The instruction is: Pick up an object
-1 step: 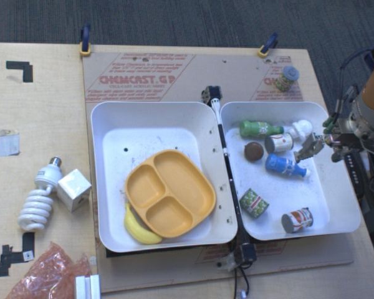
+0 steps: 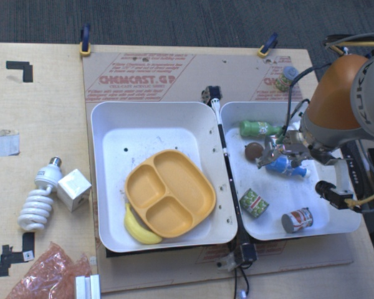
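Tan bench (image 2: 37, 104), grey carpet (image 2: 174, 5) beyond

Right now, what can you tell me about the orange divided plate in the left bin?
The plate is orange-yellow, looks like plastic, and has rounded corners and three compartments: one long and two smaller. Nothing lies in it. It sits upright but turned at a slant in the left bin, toward the near side. Its lower left edge overlaps a banana, which pokes out from beneath it. It is otherwise on the bin floor.
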Robot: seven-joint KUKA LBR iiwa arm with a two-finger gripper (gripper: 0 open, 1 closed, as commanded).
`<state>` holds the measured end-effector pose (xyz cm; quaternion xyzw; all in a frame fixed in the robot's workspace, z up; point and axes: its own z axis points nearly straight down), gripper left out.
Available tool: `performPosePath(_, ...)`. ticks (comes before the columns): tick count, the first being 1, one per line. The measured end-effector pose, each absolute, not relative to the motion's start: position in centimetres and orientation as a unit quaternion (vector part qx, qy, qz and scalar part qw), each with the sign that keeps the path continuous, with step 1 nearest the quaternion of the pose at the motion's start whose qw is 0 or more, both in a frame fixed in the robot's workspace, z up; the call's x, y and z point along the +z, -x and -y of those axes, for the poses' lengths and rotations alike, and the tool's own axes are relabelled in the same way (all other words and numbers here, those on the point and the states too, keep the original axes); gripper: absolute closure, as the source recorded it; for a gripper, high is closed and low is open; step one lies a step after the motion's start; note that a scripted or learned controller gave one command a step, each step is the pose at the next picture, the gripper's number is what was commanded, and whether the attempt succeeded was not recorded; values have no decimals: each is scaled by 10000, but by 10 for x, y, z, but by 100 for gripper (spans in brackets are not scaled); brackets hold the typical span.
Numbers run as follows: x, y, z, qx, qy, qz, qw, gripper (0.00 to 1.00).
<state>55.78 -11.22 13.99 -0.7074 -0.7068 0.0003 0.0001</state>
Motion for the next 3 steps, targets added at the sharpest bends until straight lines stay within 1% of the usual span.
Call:
performPosePath(1, 93, -579, 145, -3, 7075, 7067, -9, 0)
performPosePath(2, 93, -659, 122, 1, 7063, 7079, -8, 0)
performPosePath(3, 103, -659, 122, 6, 7051, 7091, -15, 100)
